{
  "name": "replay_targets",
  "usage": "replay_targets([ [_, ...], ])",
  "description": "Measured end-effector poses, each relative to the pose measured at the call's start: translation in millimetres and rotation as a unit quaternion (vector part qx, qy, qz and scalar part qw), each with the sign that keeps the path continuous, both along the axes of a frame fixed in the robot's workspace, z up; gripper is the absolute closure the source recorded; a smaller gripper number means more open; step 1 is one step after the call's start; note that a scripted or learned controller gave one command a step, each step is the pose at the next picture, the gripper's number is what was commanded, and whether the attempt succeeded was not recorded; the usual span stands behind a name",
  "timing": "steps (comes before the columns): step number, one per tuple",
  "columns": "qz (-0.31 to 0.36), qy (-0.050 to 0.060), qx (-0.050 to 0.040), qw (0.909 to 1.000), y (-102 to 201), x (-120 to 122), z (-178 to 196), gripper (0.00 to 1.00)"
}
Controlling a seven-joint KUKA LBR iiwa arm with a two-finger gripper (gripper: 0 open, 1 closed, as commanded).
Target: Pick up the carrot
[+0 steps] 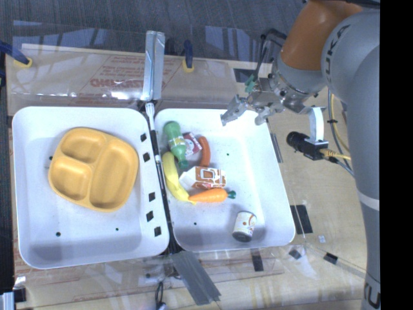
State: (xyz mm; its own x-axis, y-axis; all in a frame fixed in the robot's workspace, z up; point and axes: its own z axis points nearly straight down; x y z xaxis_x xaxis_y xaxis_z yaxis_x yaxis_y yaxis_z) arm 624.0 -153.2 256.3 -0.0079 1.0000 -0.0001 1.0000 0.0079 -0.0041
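My gripper [247, 113] hangs over far edge of right bin [271, 192], fingers spread, nothing between them. Carrot [208, 196] lies mid-bin, well apart from me, touching banana [171, 176] at its left end, small carton [208, 177] just behind it. Green bottle [174, 141] and sausage [204, 150] further back. Can [244, 226] near front edge. Left bin [39, 237] bears yellow divided plate [94, 168].
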Motion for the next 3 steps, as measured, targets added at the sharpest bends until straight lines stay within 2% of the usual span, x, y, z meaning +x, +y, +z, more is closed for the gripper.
replay_targets([
  [1, 0.075, -0.002, -0.0003, 0.9972, 1.7, 23.7, 27.9, 0.0],
  [2, 0.128, -0.002, 0.0, 0.9918, 10.0, -75.3, -126.3, 0.0],
  [3, 0.26, -0.003, 0.0, 0.9655, 22.0, -127.4, -28.7, 0.0],
])
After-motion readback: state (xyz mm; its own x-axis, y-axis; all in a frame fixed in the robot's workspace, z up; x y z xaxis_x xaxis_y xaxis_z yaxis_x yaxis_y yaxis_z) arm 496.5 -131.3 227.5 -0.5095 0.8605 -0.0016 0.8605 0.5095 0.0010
